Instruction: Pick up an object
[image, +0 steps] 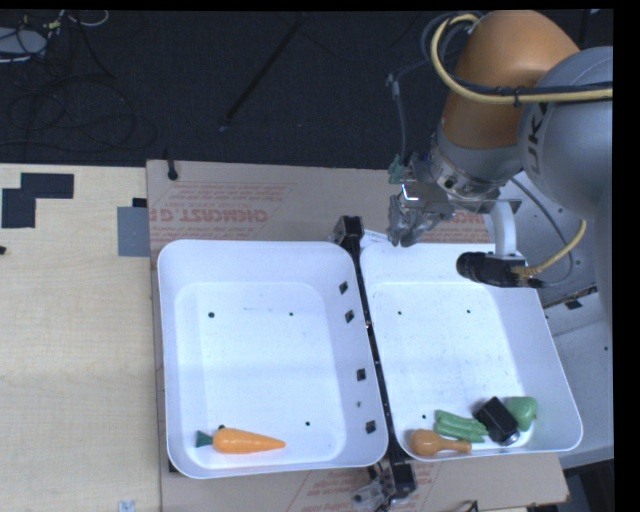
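An orange carrot (247, 440) with a green top lies in the left bin (180, 270) near its front edge. In the right bin (555, 370), at the front right corner, a tan pear-shaped piece (437, 443), a green pod-like piece (460, 426), a black block (496, 419) and a light green piece (522, 408) lie bunched together. My gripper (404, 234) hangs above the back left corner of the right bin, far from all of them. Nothing shows between its fingers.
The two white bins sit side by side on brown cardboard (260, 195), joined by a black divider with clips (360, 330). A black handle-like part (492, 268) juts over the right bin's back rim. Wooden bench surface (70, 340) lies to the left.
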